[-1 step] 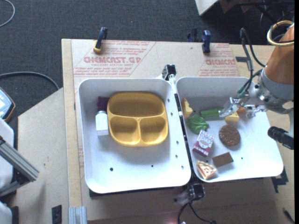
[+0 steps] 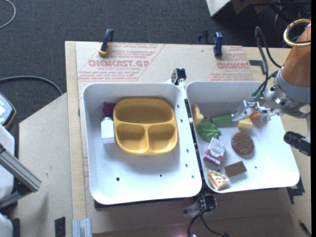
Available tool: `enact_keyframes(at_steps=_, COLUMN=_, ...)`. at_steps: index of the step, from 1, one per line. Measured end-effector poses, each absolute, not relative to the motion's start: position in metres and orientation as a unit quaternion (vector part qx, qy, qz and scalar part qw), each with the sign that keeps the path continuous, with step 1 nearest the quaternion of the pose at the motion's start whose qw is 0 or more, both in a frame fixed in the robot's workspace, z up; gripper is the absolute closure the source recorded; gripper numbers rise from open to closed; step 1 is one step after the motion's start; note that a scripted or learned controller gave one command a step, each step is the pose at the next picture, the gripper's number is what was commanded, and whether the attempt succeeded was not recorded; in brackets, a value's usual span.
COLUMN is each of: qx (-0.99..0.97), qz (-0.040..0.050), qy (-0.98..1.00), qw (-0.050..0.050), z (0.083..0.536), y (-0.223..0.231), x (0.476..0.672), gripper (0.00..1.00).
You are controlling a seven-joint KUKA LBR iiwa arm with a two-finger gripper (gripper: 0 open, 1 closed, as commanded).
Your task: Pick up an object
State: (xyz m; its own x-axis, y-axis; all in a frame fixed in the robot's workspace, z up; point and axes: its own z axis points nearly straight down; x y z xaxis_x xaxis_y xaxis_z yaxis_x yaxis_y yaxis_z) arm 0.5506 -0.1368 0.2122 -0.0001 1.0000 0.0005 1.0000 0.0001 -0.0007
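- Since nothing is lifted yet, the pick looks barely begun: the hand [image 2: 248,111] hangs low in the right bin [image 2: 289,154], right at a small yellow block [image 2: 245,125] with an orange bit [image 2: 255,115] beside it, and the lifting is all left to do.
- Whether the hand is spread or clenched on anything I cannot tell; its metal parts blur together from here.
- That yellow block seems the likeliest target; it is small, pale yellow, chunky, lying on the bin floor just under the hand.
- Close by lies a green stick [image 2: 223,118], pointing left from the hand, and a crumpled green leaf [image 2: 208,130] below it.
- Near the block's lower side sits a round brown cookie [image 2: 242,144]; further down, a dark brown square [image 2: 235,169].
- Toward the divider are a pink-and-white packet [image 2: 215,151], a wedge like a pizza slice [image 2: 218,180] and a yellow piece [image 2: 198,115] at the wall.
- Over in the left bin [image 2: 94,147] rests a yellow divided tray [image 2: 145,125], with a white bottle [image 2: 107,129] and something purple [image 2: 108,107] just beside it.
- Both bins stand on a paper-covered counter [image 2: 123,60].
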Motion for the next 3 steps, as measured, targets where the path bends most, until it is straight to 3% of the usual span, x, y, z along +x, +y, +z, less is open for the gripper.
enact_keyframes(at_steps=2, qx=-0.707, qz=0.0016, qy=-0.707, qw=0.004, z=0.105, y=-0.135, x=0.547, gripper=0.0)
enact_keyframes(at_steps=3, qx=-0.707, qz=-0.0001, qy=-0.707, qw=0.0, z=0.086, y=-0.135, x=0.548, gripper=0.0)
